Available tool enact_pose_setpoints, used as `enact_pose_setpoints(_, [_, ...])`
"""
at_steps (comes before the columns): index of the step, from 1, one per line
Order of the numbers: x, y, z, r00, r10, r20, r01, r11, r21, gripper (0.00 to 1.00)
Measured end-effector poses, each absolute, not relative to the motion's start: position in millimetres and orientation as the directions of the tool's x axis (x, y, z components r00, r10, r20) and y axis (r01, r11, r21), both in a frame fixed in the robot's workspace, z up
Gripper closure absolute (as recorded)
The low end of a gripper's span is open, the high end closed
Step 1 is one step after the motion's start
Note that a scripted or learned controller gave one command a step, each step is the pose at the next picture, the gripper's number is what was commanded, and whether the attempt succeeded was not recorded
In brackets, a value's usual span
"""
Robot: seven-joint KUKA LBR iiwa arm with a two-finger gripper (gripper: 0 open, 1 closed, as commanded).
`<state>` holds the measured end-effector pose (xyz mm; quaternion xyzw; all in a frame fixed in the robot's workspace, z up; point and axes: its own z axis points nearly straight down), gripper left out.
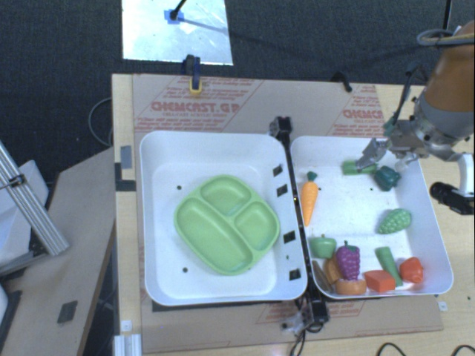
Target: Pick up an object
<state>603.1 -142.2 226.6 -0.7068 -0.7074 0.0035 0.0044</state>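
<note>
Evidently hung low over the far end of the right bin, with the grey arm reaching in from the right and the jaws set between a flat green piece and a dark teal toy. Could not tell whether the jaws were released or clenched, nor whether either toy sat between them; appeared only to stand just beside both. Judged the green piece the likelier target, since it lay nearest the tip, at the far end of that bin and well apart from the crowd. Looked flat, oblong and plain mid-green, probably hard plastic; lay flush on the white floor, so probably awkward to pinch except across its narrow sides. Made out little of the teal toy beyond a rounded, darker lump. Left loose elsewhere in the same bin, seemingly as a stock to draw from: a carrot along the near-left wall, a pale green bumpy fruit by itself, and a heap at the near end with a green pepper, purple grapes, a red block and a tomato. Kept apart in the left bin: a green divided plate, probably as somewhere to put picks. Held both bins side by side on the table.
</note>
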Motion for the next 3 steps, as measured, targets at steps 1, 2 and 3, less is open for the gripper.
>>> enact_pose_setpoints(1, [605.3,-142,235,-0.003,1.000,0.000,1.000,0.003,0.001,0.00])
enact_pose_setpoints(2, [602.9,-148,175,-0.001,1.000,0.000,1.000,0.001,-0.001,0.00])
enact_pose_setpoints(3, [608.6,-145,115,-0.003,1.000,0.000,1.000,0.003,-0.001,0.00])
